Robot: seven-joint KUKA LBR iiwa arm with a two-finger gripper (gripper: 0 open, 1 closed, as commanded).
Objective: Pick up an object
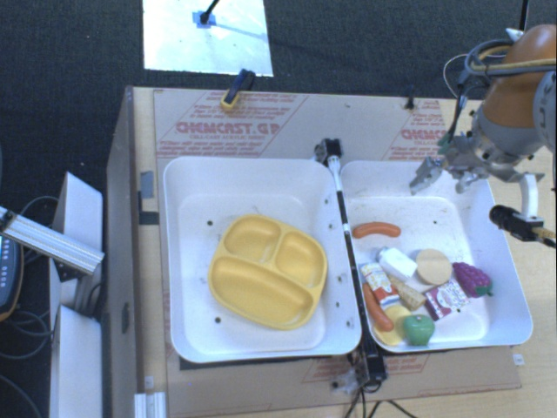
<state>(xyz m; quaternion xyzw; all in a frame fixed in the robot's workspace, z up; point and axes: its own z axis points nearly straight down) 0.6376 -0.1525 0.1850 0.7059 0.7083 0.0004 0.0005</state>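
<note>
Grey-fingered, the claw (446,174) hangs spread apart and empty over the far edge of the right bin (505,259), while the hot dog (377,230) lies below it, near the piled toy food (418,299).

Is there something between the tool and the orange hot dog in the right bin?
Nothing visible. The tool hangs above the right white bin's far edge; bare bin floor lies between it and the orange hot dog.
</note>
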